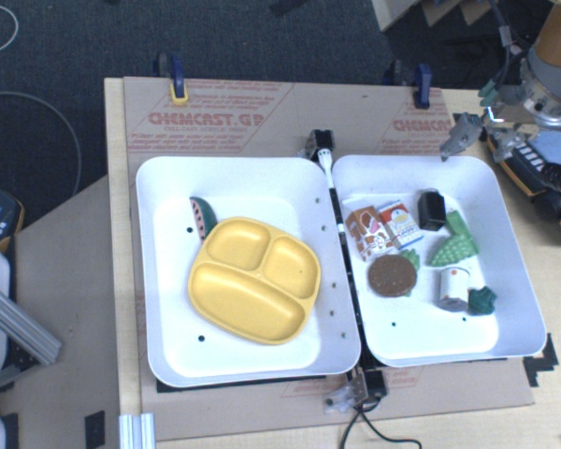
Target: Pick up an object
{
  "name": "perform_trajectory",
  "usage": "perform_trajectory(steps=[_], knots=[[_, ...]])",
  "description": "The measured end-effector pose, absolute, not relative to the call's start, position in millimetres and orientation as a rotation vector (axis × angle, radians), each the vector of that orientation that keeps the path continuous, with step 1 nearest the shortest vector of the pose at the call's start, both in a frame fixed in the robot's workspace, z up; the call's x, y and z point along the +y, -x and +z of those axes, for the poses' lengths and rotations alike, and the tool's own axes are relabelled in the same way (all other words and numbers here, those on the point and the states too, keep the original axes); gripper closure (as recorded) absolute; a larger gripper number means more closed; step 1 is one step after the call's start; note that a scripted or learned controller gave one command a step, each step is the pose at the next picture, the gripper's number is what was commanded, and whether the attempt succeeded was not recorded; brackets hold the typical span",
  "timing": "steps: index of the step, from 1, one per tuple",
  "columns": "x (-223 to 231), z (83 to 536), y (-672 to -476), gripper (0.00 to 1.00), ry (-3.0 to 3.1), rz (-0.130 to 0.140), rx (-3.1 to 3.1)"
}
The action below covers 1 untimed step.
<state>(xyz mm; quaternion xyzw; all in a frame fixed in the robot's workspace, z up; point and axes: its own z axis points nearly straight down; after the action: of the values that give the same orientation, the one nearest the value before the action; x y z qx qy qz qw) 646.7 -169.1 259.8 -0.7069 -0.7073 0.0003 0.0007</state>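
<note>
Two shallow white bins sit side by side on a brown board clamped to the bench. The left bin (159, 251) holds a yellow divided tray (252, 277) lying near its middle, and a watermelon-slice toy (202, 218) rests just beside the tray's upper left edge. The right bin (514, 279) holds a cluster of small things: a red-and-white snack packet (381, 228), a round brown cookie-like disc (393, 276) just below it, a black block (432, 210) near the bin's upper part, a green textured piece (456, 243) beside the block, a white cylinder with a red mark (455, 286), and a dark green lump (482, 299) touching that cylinder's lower right. The gripper (463, 134) hovers over the upper right rim of the right bin, above the board, apart from every object; whether its jaws are apart or together cannot be told from this view.
</note>
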Motion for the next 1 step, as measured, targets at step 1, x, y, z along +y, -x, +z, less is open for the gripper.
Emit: perform_trajectory(steps=[1], knots=[[-108.3,90.0,-665.7,0.00,2.208,0.002,-2.223]])
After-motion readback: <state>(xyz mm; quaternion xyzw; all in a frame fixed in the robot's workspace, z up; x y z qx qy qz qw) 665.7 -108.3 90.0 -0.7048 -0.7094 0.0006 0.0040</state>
